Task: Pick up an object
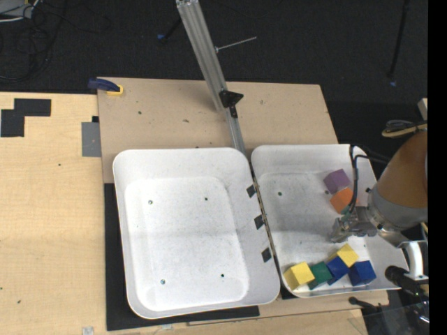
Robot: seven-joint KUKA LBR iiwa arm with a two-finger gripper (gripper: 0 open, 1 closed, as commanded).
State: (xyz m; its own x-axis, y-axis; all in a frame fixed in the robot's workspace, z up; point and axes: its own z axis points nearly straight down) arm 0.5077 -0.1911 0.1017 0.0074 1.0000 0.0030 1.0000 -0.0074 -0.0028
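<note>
White plastic bins sit side by side on the bench (209, 117): left bin (129, 169) and right bin (293, 155), their inner rims touching along a line of black clips.

Right bin contents, upper right area: purple block (336, 180), with an orange block (341, 199) just below it and touching it.

Right bin contents, near edge: a row of blocks packed close together. From left to right: yellow block (302, 274), green block (321, 273), blue block (336, 267), a second yellow piece (346, 256) resting above and behind the blue one, and a dark blue block (362, 272) at the row's right end.

Arm (408, 180) enters from the right, over the right bin's far side. Gripper (347, 227) is low inside the right bin, just below the orange block and just above the row of blocks, between the two groups. State of the jaws: cannot tell; the tip is small and blurred against the bin floor. No block is seen between them.

A slanted aluminium rail (206, 54) rises from the bench behind the bins.
</note>
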